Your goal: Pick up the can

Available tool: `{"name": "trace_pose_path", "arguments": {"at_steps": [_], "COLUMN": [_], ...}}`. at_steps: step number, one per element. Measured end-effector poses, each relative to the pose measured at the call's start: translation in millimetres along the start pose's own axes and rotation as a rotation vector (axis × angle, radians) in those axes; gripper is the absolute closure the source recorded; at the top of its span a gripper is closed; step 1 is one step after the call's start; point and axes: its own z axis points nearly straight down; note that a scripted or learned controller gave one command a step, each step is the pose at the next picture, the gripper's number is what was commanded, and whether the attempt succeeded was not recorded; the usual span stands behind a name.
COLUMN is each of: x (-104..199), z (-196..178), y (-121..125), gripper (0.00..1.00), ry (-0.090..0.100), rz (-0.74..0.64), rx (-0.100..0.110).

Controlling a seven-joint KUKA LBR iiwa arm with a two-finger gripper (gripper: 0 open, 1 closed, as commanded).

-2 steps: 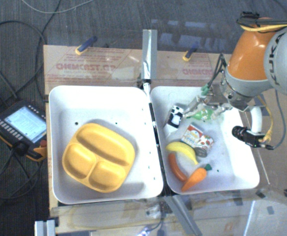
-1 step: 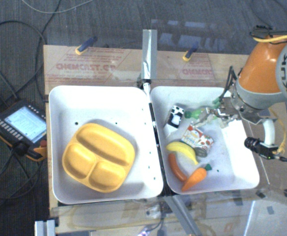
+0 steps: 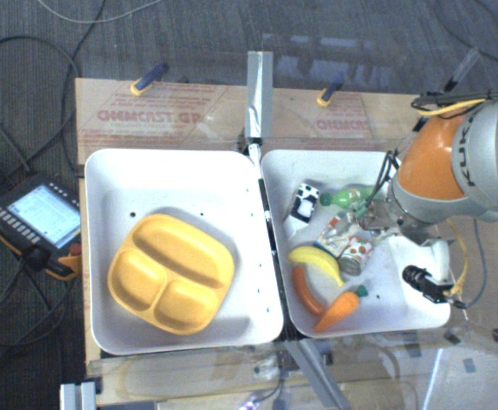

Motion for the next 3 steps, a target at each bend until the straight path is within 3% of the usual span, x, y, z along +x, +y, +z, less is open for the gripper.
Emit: {"name": "trace_pose_path", "arguments": {"at_steps": [1,2,3], "x": [7,5,84], "z": [5,-8,-98], "y": [-30,-28,-28], "gripper": [0.0,1.0,1.0], "ry": [-0.004,-0.006,0.002], "rz": [0.049,0.049,0.056], "rx": [-0.018,-0.021,0.019]}}
